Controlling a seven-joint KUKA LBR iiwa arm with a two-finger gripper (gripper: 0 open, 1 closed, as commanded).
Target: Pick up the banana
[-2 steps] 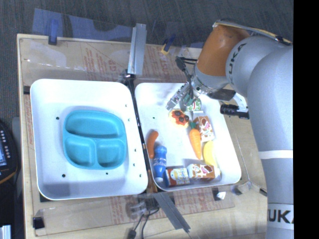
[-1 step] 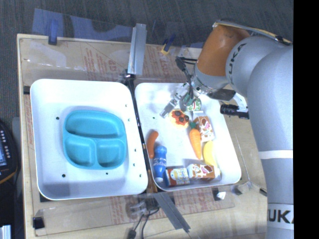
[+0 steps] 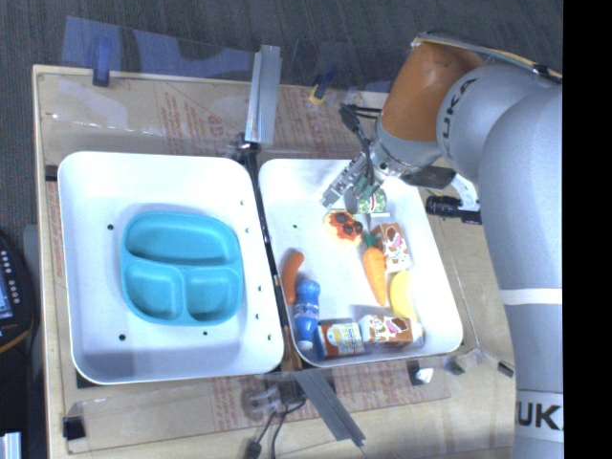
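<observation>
On the counter [image 3: 143, 127] sit two shallow white bins side by side, one arm reaching in from the right, and one blue tray. Left bin [image 3: 86, 199] holds a single thing: the light blue tray [image 3: 182, 266] with three compartments, one long one at the far side and two smaller ones nearer the camera, lying about in the middle of the bin floor. Right bin [image 3: 287, 185] holds everything else, crowded toward its right and near sides. Counted there: one banana [image 3: 403, 296], one carrot [image 3: 375, 272], one blue bottle [image 3: 306, 314] with a white label, one reddish-orange sausage-shaped piece [image 3: 292, 271] just beyond the bottle, two printed cartons, and one small orange and dark object [image 3: 342, 225] that is too small to name. One carton [image 3: 390, 244] lies just beyond the banana; the other, longer carton [image 3: 368, 334] lies along the near wall. The banana is yellow, short and gently curved, lying lengthwise near the right wall, just beside the carrot on its left, its near end close to the long carton. The jaws [image 3: 352, 191] hang over the far part of the right bin, beyond the small orange object and well apart from the banana; whether they stand open or closed cannot be told, and nothing shows between them.
</observation>
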